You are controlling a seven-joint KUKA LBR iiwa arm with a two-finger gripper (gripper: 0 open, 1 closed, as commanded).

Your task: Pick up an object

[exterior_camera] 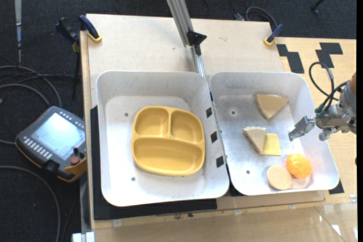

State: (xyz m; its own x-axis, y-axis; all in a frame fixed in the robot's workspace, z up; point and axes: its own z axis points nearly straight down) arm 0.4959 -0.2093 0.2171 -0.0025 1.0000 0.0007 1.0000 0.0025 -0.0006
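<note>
1. An orange ball [298, 166] is sitting in the near right corner of the right bin [238, 178], round and bright, touching a pale round slice [279, 178] on its left.
2. A yellow cheese slice [271, 144] is lying a little beyond them, leaning against a tan bread wedge [255, 136] beside it toward the bin's middle.
3. A second tan wedge [270, 105] is resting near the far wall of the same bin, apart from the others.
4. The left bin [108, 139] is holding a yellow divided plate [168, 140], with two small compartments on the far side and one long one on the near side; all three are showing bare.
5. The gripper [309, 126] is hanging over the right bin's right rim, just beyond the orange ball and clear of it; nothing is showing between its fingers, and whether they are spread or closed I cannot tell.
6. A grey metal pole [177, 0] is slanting down to the seam between the bins.
7. A teach pendant [54, 141] is lying on the dark floor to the left of the bench [142, 45].
</note>
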